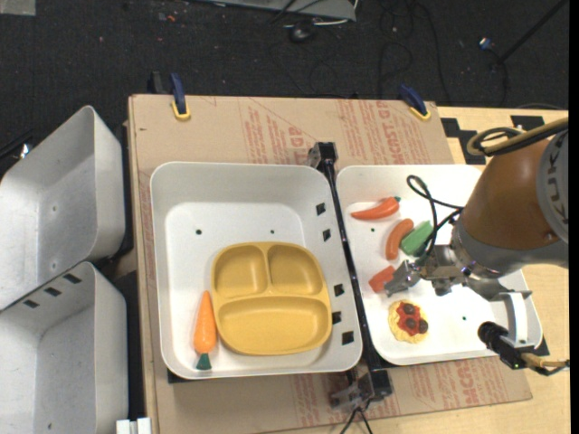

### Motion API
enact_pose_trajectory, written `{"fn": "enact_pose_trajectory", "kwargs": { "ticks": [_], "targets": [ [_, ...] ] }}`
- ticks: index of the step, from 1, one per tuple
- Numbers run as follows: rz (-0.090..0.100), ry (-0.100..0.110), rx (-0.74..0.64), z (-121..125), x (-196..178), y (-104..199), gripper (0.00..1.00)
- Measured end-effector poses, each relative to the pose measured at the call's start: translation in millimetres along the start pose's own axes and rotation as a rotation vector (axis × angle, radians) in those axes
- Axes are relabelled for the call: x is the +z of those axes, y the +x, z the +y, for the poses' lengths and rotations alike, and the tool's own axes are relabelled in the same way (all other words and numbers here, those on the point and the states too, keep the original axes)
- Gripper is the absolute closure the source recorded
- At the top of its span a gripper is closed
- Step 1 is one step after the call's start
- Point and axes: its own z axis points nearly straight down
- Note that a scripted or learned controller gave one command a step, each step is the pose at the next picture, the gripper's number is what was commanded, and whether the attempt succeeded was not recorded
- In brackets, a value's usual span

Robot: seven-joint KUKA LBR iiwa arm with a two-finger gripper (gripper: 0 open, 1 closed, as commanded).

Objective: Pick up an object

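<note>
In the right bin (457,346) lie a red chili pepper (374,210), an orange-red sausage (397,237), a green piece (418,237), a small red piece (380,279) and a round yellow pizza toy with red spots (409,321). My gripper (413,275) hangs low over the middle of this bin. It sits just right of the small red piece, below the green piece and above the pizza toy. Nothing is visibly held in it.
The left bin (181,197) holds a yellow divided plate (271,324) with an orange carrot (205,324) lying at its left side. A black divider (342,242) runs between the bins. The grey and orange arm (516,215) covers the right bin's right part.
</note>
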Motion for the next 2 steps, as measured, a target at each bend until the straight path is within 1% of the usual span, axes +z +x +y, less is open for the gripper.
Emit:
{"fn": "enact_pose_trajectory", "kwargs": {
  "ticks": [1, 2],
  "targets": [
    [0.000, 0.000, 0.000, -1, 54, 0, 0.00],
    [-0.001, -0.005, 0.002, 0, 41, 0, 1.00]
  ]
}}
